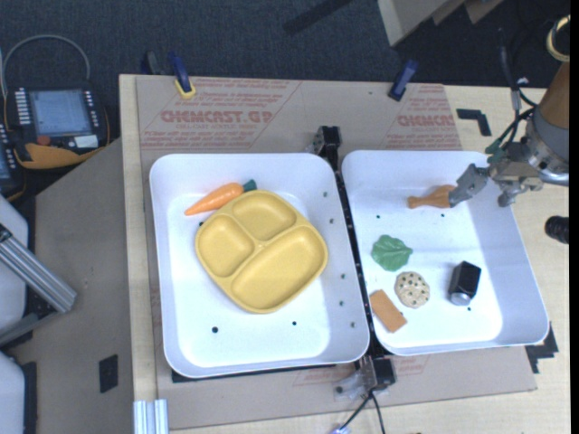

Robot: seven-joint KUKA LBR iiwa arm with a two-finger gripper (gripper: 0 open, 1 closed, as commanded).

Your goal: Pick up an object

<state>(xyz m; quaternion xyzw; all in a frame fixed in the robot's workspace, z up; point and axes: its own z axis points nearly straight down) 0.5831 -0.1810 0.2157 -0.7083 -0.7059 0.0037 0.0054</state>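
Note:
My gripper (485, 192) hangs over the upper right part of the right bin (525, 269), its two fingers spread open with nothing between them. Its left finger (469, 186) ends right beside a small orange-brown piece (431, 201) on the bin floor. Lower in the same bin lie a green leafy item (391, 252), a speckled cookie (412, 288), a black block (465, 281) and an orange slab (387, 310).
The left bin (172, 269) holds a yellow divided plate (261, 250) with an orange carrot (213, 198) at its upper left edge. A raised divider (346, 233) separates the bins. Blue clamps (184, 78) hold the cardboard base at the back.

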